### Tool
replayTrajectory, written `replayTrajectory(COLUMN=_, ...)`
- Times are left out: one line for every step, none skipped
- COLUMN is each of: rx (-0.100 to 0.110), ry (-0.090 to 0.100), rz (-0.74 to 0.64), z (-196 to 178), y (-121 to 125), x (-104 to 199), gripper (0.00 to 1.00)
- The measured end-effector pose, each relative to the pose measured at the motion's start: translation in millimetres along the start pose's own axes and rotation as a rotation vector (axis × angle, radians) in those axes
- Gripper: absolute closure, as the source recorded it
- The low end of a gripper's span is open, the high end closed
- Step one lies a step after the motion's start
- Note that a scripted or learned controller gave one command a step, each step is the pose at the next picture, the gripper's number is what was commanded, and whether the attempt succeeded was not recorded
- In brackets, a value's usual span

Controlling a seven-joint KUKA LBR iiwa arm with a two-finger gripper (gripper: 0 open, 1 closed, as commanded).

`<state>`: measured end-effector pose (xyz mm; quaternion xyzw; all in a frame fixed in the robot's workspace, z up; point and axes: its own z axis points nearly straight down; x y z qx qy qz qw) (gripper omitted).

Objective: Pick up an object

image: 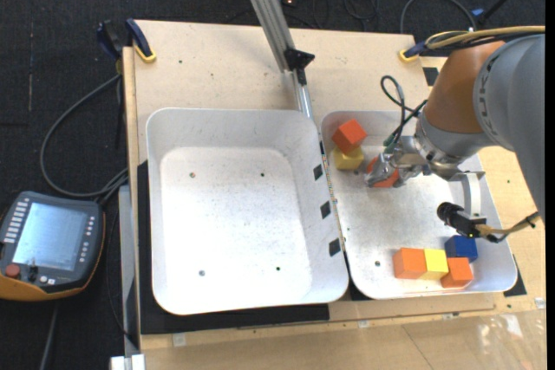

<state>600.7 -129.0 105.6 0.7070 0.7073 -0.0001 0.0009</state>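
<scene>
My gripper (382,172) hangs low over the upper middle of the right bin (381,273). Something small and red-orange shows by its fingertips, but I cannot tell whether it is held. Just to its left, an orange block (350,134) sits by a yellow block (349,159) near the bin's upper left corner. At the bin's lower right lie an orange block (410,262), a yellow block (435,262), a second orange block (459,272) and a blue block (462,248).
The left bin (230,204) lies beside the right one, sharing a middle rim. A metal pole (264,0) slants down to the bins' upper junction. A teach pendant (48,243) rests off the bench at left. Cables trail from the arm's wrist at right.
</scene>
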Motion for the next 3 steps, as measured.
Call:
replayTrajectory(rx=-0.002, ry=0.0, rz=-0.004, z=-22, y=25, x=23, gripper=1.0)
replayTrajectory(rx=-0.006, ry=0.005, rz=-0.009, z=-93, y=31, x=114, gripper=1.0)
replayTrajectory(rx=0.0, ry=0.004, rz=-0.009, z=-89, y=32, x=192, gripper=1.0)
